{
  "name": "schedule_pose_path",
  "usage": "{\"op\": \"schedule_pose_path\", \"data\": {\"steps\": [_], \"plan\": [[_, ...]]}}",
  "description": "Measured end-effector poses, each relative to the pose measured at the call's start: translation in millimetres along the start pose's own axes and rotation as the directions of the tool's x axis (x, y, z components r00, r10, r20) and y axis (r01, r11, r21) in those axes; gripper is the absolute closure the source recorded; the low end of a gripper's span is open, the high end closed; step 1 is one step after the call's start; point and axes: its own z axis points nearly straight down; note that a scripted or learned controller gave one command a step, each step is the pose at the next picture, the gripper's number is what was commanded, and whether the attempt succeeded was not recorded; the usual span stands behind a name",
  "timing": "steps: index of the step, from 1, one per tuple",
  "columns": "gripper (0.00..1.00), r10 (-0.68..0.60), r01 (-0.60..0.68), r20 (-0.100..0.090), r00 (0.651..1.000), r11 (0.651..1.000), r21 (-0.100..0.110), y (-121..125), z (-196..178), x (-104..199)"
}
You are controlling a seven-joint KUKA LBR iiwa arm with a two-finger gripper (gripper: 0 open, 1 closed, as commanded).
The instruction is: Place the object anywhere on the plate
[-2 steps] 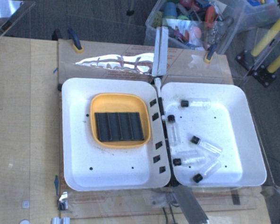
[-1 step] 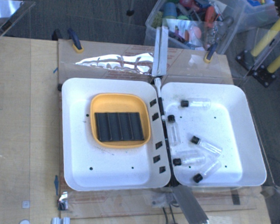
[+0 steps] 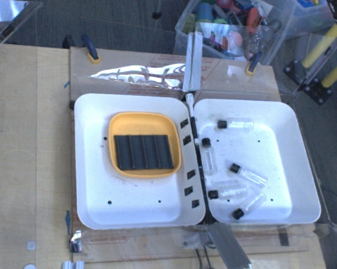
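Note:
A yellow plate (image 3: 144,120) with rounded corners sits in the left white bin (image 3: 92,177), toward its back. A black ribbed rectangular object (image 3: 143,152) lies flat on the plate and covers most of its middle. In the right white bin (image 3: 294,167) lie several clear plastic vials with black caps: one near the back (image 3: 236,124), one along the left wall (image 3: 208,157), and others toward the front (image 3: 247,174) (image 3: 227,191) (image 3: 248,204).
The two bins meet at a central ridge with black tabs (image 3: 188,158). A clear box of colourful items (image 3: 235,21) stands behind the bench. A blue-handled clamp (image 3: 89,48) sits at the back left. Yellow poles (image 3: 328,41) stand at the far right.

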Motion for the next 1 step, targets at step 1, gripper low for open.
{"op": "schedule_pose_path", "data": {"steps": [1], "plan": [[1.00, -0.013, 0.013, 0.000, 1.000, 1.000, 0.000, -0.2, -0.2, 0.0]]}}
